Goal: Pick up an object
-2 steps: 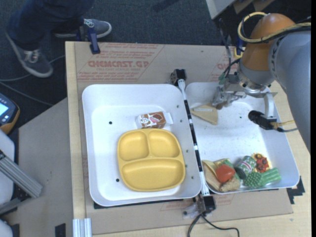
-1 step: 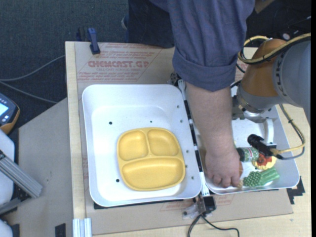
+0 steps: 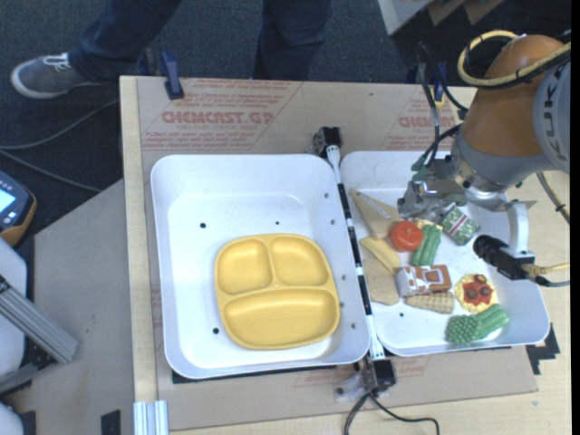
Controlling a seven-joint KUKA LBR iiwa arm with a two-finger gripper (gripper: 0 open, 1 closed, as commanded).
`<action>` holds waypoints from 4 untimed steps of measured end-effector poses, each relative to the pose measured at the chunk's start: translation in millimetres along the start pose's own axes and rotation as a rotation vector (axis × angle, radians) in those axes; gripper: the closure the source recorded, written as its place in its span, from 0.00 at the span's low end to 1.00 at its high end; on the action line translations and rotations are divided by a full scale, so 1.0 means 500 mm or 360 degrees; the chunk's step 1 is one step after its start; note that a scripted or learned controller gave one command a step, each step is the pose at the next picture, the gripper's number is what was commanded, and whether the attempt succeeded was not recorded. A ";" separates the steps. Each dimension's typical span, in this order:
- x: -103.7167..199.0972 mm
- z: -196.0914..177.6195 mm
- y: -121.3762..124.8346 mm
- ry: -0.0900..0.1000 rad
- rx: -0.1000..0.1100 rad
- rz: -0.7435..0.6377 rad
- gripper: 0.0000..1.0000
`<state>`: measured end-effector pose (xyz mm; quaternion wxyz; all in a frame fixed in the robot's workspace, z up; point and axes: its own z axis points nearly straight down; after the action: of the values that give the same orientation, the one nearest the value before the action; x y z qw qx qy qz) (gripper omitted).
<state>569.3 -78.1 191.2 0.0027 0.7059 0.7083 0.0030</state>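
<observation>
My gripper (image 3: 424, 205) hangs low over the back of the right bin (image 3: 535, 320), just above a red tomato (image 3: 407, 235) and a green pickle (image 3: 428, 244). A small green and white can (image 3: 460, 226) lies right beside the gripper on its right. Further toward the front lie a yellow banana (image 3: 381, 254), a brown and red packet (image 3: 424, 279), a cracker (image 3: 431, 303), a small pizza (image 3: 476, 291) and a green pea pod (image 3: 477, 326). A pale cheese wedge (image 3: 372, 208) rests at the bin's left back. The arm's wrist hides the spot directly under the gripper.
The left bin (image 3: 181, 198) holds a yellow divided plate (image 3: 275, 290). A ridge with black clamps (image 3: 327, 140) separates the two bins. A person stands behind the bench, one shoe (image 3: 41, 72) at the far left.
</observation>
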 end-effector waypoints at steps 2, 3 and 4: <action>-0.107 0.100 0.033 -0.0004 0.0014 0.0012 0.00; -0.087 0.208 0.033 -0.0004 0.0010 0.0004 0.00; -0.089 0.181 0.038 -0.0011 -0.0009 0.0007 1.00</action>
<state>589.1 -122.4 100.8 0.0070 0.7075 0.7067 0.0026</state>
